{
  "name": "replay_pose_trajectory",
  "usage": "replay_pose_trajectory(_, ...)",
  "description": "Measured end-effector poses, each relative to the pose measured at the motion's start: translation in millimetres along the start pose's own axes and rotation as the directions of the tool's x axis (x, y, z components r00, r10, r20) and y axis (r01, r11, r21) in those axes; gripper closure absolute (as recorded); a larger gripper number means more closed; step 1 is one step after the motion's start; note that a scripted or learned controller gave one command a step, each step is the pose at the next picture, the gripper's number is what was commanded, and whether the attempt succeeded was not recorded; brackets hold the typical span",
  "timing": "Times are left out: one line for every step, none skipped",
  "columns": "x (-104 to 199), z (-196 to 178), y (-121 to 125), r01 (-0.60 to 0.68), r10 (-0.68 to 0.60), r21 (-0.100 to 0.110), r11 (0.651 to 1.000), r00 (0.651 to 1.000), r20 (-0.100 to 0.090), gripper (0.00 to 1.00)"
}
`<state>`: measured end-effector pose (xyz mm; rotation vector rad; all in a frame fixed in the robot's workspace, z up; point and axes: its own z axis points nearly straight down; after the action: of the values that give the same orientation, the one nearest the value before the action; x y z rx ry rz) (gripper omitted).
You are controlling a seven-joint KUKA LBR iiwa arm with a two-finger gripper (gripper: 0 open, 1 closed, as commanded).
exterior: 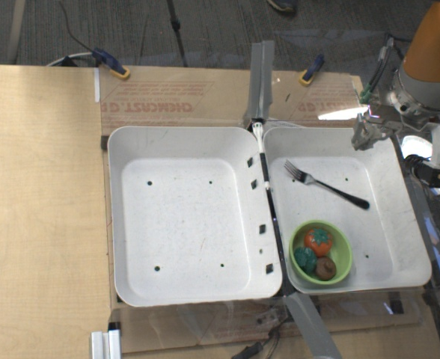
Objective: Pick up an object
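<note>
Gripper (364, 135) at right bin's (399, 279) 1 o'clock corner, finger state unclear. Fork (325, 185) lies mid-bin, bowl (321, 253) at 6 o'clock. Risk: flat fork slips, thin handle.

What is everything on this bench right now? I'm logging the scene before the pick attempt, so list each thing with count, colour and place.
bins: 2, white, side by side on the bench.
fork: 1, dark handle with silvery tines, lying at a slant in the right bin.
bowl: 1, green, near front corner of the right bin, beside the divider.
small items: several in the bowl; orange, teal and brown; exact kinds unclear.
clamps: 2, blue with orange tips, on the cardboard's far edge.
arm: 1, grey with orange band, at upper right.
gripper: 1, grey, above the right bin's far rim.
</note>
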<state>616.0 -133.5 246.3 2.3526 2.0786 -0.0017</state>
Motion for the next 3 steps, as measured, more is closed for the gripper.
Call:
replay_pose_trajectory(-32,29,44,0.257,-0.257,0.000,0.966,0.966,0.000,1.00)
replay_pose_trajectory(-32,29,44,0.258,-0.258,0.000,0.966,0.966,0.000,0.00)
replay_pose_trajectory(31,155,-4,0.186,-0.186,0.002,0.982,0.982,-0.002,0.00)
